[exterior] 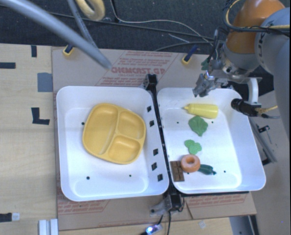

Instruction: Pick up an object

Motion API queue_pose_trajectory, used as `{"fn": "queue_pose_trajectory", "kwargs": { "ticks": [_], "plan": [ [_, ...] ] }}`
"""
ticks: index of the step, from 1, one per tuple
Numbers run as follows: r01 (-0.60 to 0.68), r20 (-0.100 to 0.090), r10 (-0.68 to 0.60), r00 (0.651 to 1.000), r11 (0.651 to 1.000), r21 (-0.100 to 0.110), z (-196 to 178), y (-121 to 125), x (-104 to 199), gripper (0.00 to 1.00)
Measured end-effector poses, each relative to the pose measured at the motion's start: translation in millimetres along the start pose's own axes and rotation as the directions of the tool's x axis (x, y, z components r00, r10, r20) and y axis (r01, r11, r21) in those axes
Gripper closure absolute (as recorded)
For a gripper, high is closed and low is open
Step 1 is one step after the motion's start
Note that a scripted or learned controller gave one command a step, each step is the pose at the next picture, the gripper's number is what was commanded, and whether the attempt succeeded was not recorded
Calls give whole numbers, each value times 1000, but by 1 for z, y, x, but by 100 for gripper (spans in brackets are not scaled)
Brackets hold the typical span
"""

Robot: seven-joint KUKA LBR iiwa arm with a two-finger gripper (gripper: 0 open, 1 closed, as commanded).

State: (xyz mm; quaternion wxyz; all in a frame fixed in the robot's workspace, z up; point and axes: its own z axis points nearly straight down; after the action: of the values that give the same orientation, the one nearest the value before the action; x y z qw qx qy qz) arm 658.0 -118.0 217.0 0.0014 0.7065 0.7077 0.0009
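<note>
Gripper (204,86): above right bin's (248,146) far edge, just beyond yellow bottle (203,110); finger state cannot be told. Bottle: lying near bin's far edge. Left bin (67,146): yellow tray (114,132).

You are looking down on a pale wooden bench (18,146) marked with short strips of dark tape (37,116). A sheet of brown cardboard (135,67) printed with red lettering lies on it. Beyond the cardboard, along the far edge, runs dark carpet (174,9) crossed by thin black cables (150,28). A grey pole (47,18) slants in from the upper left. The light is even, without hard shadows.
</note>
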Motion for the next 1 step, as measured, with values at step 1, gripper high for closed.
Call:
{"fn": "queue_pose_trajectory", "kwargs": {
  "ticks": [1],
  "plan": [
    [0, 0, 0, 1000, 1000, 0, -43, 1, 0, 100]
  ]
}}
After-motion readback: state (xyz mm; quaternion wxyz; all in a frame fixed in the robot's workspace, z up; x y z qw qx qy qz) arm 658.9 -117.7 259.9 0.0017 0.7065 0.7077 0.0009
